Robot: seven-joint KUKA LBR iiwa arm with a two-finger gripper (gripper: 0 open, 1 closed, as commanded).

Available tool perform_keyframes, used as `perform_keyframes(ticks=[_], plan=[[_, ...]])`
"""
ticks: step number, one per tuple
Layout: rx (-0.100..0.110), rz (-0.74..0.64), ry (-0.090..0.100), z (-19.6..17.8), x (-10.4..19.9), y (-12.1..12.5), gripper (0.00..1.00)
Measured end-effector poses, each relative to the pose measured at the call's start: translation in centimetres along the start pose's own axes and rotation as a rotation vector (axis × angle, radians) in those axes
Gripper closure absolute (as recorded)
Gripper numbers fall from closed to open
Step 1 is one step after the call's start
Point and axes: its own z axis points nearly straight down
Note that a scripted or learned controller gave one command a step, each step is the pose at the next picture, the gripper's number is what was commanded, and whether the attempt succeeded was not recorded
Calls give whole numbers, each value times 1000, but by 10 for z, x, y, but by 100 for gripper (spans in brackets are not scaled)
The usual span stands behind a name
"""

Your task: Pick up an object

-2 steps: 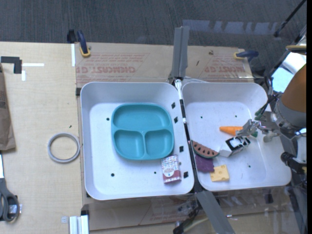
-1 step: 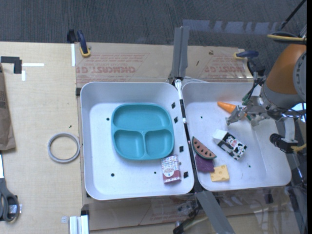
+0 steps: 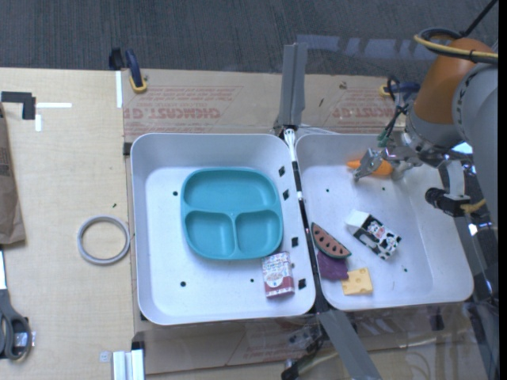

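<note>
One view from above, at a slant, onto a wooden counter bearing two shallow white bins side by side.

The grey arm with its orange band reaches in from the right, over the far part of the right bin. Its pincer points left and hangs low over the bin floor. An orange object, small and partly hidden, sits right at the fingertips, touching or nearly touching them; whether it lies between the fingers cannot be told, nor whether the pincer is released or clenched.

Nearer in the same bin, well apart from the pincer, lie a small black-and-white block, a watermelon slice toy against the left wall, a purple piece just beside it, and a yellow cheese wedge.

The left bin holds a teal divided plate in its middle and a small red-and-white carton at its near right corner; the carton's print is too small to read.

Behind the bins lies a cardboard sheet with red lettering, seen upside down and not readable with certainty. On the counter to the left lie a grey tape ring, a brown paper bag at the edge, and scissors at the near corner.
</note>
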Motion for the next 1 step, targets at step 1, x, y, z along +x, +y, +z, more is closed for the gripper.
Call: perform_keyframes(ticks=[1], plan=[[-9, 38, -6, -29, -12, 1, 0]])
